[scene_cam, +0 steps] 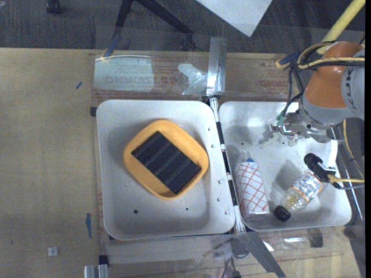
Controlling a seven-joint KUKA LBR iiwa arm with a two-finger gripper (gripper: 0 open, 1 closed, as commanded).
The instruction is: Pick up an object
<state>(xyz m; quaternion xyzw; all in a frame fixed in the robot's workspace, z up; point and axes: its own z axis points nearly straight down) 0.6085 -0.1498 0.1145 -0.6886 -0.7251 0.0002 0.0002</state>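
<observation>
Hand (278,131) hovers over your right bin (255,113), finger state unreadable. Bottle (299,194) and red-checked tube (253,187) lie below; yellow tray (165,158) sits left.

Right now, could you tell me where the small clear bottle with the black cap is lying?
The clear bottle lies in the right bin, near its front right corner, just right of the red-and-white checked tube.

Grey arm (348,91) with a rounded orange band (327,83) above the wrist; yellow and black cables (301,57) loop beside it; metallic two-finger gripper (277,131) at its tip.
</observation>
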